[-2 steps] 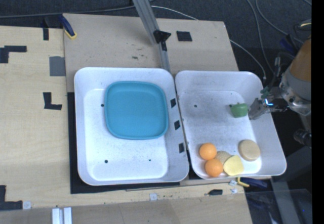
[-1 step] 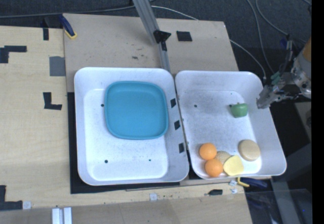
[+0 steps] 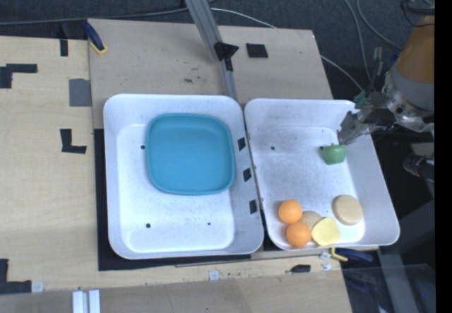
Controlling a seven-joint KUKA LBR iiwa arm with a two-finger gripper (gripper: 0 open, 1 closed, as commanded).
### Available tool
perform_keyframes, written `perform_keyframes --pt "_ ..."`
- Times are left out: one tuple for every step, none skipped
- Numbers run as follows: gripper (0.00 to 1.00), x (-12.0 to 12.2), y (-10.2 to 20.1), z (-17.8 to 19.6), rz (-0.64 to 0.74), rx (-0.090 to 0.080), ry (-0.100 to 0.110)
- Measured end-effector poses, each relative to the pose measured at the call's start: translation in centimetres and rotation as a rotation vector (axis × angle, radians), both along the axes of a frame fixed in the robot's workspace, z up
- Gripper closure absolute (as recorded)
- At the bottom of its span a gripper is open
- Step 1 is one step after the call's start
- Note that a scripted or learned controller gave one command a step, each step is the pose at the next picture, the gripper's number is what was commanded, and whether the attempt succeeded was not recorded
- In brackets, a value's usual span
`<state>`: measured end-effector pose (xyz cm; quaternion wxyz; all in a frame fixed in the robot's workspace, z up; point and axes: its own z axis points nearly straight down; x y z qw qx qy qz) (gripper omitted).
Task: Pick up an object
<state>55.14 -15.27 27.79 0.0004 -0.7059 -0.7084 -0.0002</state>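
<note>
In the right bin [image 3: 282,128], a small green object [image 3: 333,155] lies near the right wall. My gripper [image 3: 347,132] hangs just above and to the right of it, its tip close to the object's top; whether they touch is unclear. At the bin's front right corner sit two orange balls [image 3: 289,211] [image 3: 298,234], a yellow piece [image 3: 325,231] and a beige round piece [image 3: 347,209]. A tan lump [image 3: 309,219] shows partly between them.
The left bin [image 3: 120,184] holds a square blue plate [image 3: 191,152]. A grey metal pole [image 3: 205,15] slants across the bench behind the bins. Cables run over the dark floor at the back right, near the arm.
</note>
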Motion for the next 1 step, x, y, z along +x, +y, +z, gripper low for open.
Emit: perform_keyframes --pt "1.0 1.91 5.14 0.17 0.001 0.0 0.0"
